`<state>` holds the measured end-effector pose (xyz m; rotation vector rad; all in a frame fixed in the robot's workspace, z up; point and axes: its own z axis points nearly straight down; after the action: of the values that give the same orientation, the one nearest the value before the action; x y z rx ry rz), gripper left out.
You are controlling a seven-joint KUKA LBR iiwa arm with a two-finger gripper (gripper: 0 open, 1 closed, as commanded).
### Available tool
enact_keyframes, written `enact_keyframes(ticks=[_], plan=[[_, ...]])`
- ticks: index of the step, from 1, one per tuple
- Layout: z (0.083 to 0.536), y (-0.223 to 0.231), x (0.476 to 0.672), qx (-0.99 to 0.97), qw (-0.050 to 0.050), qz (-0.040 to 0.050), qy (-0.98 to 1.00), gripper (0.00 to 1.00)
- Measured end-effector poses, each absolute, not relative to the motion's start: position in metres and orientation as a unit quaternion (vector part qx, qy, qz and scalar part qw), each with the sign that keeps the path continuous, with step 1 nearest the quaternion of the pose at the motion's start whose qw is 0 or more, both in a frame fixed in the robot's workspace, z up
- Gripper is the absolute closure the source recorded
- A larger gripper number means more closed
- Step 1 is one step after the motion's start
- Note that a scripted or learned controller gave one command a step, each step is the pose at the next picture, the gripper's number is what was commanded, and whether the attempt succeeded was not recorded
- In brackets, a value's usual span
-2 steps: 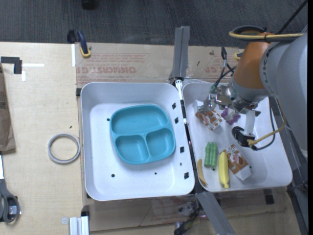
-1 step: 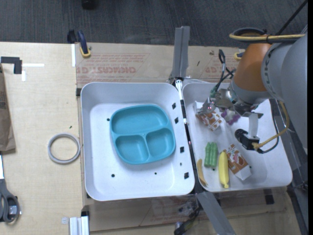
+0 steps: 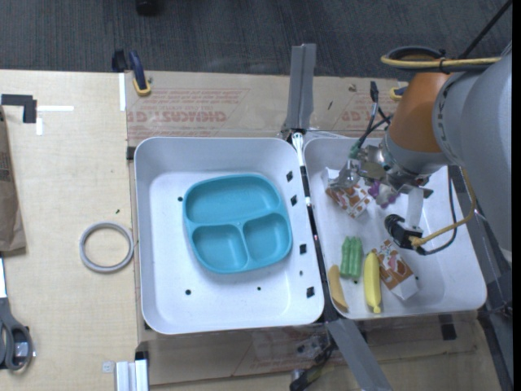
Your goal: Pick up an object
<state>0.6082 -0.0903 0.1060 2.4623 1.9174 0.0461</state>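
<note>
A: Nearest us, in the lower left corner, we see scissors (image 3: 12,344), cut off by the frame edge.

B: Agreed. Along the lower side of the right bin (image 3: 444,255) we make out a yellow banana (image 3: 372,282). An orange-yellow curved piece (image 3: 337,288) lies by the bin's left wall, and a red-and-white packet (image 3: 396,271) lies just right of the banana.

A: Just above them is a green thing (image 3: 351,257), too small for us to name.

B: The left bin (image 3: 163,218) holds a blue divided tray (image 3: 238,222), flat near its middle. Left of that bin, a grey ring (image 3: 107,246) lies on the worktop (image 3: 65,177).

A: Farther up, in the upper left of the right bin, we find a second packet (image 3: 348,198). The tool (image 3: 368,176) sits close over its upper right edge.

B: Is it touching? We cannot tell. The grey arm (image 3: 480,112) with its orange band hides much of that bin's upper right part.

A: Nor can we tell whether the tool is apart or together. Its tip is a tangle of dark and purple bits at this size.

B: At the left edge, a brown bag (image 3: 8,194) is cut off.

A: Farthest off, a cardboard sheet (image 3: 203,104) runs beyond the bins, with a blue-and-yellow clamp (image 3: 138,73) at its upper left end. On the dark floor (image 3: 244,15) sits a black round thing (image 3: 147,4), too blurred for us to name.
</note>
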Motion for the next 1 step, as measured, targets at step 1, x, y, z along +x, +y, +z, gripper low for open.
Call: enact_keyframes(ticks=[1], plan=[[0.0880,-0.0943,0.5840,0.722,-0.002,-0.0020,0.692,0.00]])
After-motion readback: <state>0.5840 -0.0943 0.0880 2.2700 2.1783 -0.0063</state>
